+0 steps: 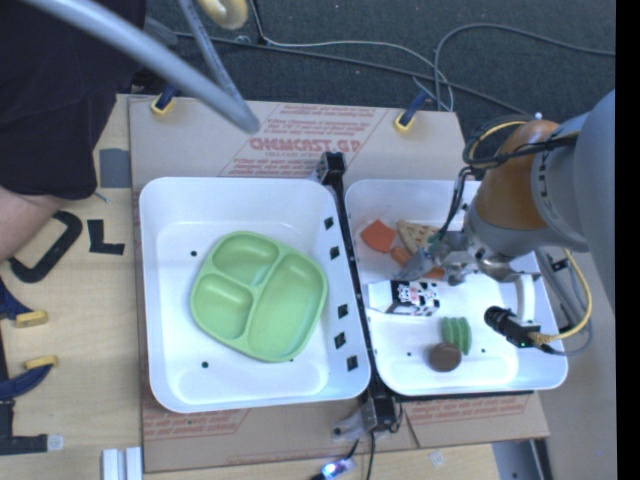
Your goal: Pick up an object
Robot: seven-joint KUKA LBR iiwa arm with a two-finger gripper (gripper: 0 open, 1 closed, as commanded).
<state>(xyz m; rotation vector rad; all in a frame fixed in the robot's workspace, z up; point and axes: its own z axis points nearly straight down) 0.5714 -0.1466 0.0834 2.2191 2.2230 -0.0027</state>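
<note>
The gripper point(432, 264) hangs low over the right bin point(540, 373), near its upper middle, and whether it is released or clenched cannot be told from this slant. Just below it, touching or nearly so, lies a small flat card point(410, 295) with black and white cow-like patches; its long axis runs left to right, tilted slightly down toward the right. Just to the upper left of the gripper sits an orange block point(377, 235), and directly above the gripper a tan wedge point(417, 234) lies with its point toward the right. Below and a little right of the gripper, well apart from it, a green ribbed piece point(456, 331) stands with its long axis running up and down, and a brown round lump point(445, 357) touches its lower end. Far to the gripper's left, the left bin point(165, 208) holds a green plate point(259, 294) with 3 compartments. The cardboard point(300, 133) behind the bins carries red print, "CHEMCAST" readable.
</note>
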